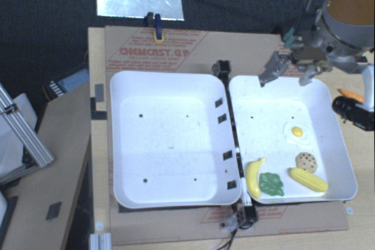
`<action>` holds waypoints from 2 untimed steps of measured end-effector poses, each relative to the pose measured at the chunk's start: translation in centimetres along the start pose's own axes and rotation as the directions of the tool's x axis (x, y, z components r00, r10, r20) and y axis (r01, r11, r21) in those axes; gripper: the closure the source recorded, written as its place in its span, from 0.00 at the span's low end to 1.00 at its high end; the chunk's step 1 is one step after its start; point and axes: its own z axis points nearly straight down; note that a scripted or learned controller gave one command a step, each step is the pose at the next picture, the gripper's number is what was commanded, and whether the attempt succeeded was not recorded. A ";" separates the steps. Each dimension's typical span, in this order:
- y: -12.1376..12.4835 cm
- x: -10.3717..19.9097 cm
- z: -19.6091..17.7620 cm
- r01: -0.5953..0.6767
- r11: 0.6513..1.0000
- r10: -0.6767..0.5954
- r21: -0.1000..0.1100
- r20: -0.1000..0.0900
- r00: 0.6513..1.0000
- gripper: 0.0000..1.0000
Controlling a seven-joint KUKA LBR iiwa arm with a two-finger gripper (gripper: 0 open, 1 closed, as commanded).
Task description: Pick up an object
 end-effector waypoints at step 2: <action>-3.6 5.8 -10.8 -0.005 1.000 0.005 0.010 0.000 1.000 0.00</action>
